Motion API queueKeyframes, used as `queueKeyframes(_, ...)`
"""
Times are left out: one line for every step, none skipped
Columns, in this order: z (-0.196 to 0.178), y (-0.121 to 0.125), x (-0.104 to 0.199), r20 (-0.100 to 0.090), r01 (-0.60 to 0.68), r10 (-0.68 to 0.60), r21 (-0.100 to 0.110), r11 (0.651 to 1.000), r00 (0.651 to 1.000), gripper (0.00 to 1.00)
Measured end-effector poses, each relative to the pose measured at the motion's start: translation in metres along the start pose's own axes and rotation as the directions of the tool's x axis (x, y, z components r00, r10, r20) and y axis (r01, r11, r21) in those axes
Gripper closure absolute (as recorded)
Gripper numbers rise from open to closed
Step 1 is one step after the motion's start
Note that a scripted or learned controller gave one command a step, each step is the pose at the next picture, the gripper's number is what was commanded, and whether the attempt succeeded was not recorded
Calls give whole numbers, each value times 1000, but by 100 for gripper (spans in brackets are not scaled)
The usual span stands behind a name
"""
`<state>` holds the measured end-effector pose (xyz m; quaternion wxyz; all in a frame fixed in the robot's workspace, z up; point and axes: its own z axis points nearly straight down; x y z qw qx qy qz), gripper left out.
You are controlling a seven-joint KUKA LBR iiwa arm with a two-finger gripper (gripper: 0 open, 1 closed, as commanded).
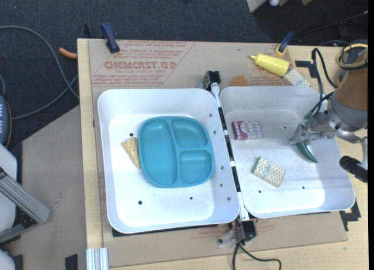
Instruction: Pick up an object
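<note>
Teal divided plate (176,151) is seen in the left bin (111,111), while in the right bin (327,201) a patterned packet (269,171) lies just left of and below the gripper (305,140), whose state cannot be told.

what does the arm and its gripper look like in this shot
The arm comes in at the right edge: an orange-tan band above a grey wrist section, with a black cable looping beside it. The gripper is grey metal ending in dark teal fingers.
</note>
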<state>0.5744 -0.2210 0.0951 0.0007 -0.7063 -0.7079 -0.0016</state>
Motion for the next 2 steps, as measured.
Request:
queueKeyframes(-29,23,63,3,-1,1,-1,1000,1000,100)
queueKeyframes(-90,37,144,3,-1,1,-1,1000,1000,100)
